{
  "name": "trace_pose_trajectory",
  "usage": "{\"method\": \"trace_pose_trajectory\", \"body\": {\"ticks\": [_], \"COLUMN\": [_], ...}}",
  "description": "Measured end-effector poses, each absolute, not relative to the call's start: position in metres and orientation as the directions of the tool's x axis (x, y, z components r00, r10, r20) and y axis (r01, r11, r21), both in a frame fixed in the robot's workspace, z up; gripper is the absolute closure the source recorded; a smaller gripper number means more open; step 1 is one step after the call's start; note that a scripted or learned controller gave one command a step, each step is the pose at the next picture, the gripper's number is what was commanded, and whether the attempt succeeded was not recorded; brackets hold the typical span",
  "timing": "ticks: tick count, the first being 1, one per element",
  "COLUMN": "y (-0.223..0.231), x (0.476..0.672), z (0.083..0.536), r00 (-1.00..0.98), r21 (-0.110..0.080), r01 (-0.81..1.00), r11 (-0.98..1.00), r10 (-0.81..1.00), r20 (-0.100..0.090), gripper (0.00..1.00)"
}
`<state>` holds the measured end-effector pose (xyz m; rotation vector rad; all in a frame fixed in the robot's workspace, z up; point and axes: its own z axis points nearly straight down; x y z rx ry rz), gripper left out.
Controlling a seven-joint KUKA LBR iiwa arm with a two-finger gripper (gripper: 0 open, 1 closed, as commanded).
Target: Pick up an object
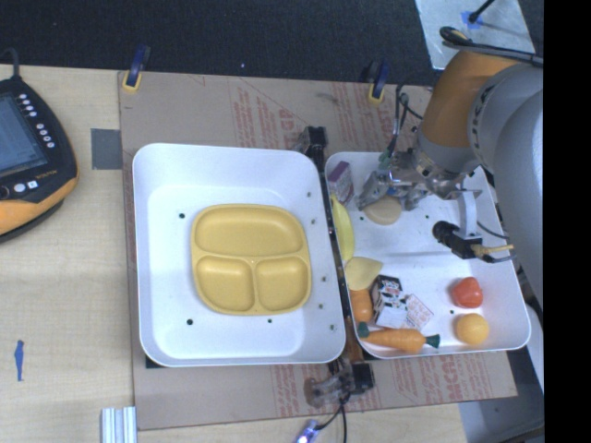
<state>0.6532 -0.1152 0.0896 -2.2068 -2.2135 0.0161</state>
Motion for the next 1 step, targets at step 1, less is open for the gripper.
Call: {"method": "trace_pose_trajectory", "body": {"ticks": [1], "y": [-0.1159], "x": [0.6537], "z": [0.1008], "r00": [-0.005], "r21": [-0.018], "r01": [1.0], "r11": [0.005], "r10": [1.0], "r20": [0.004], "gripper": [1.0]}}
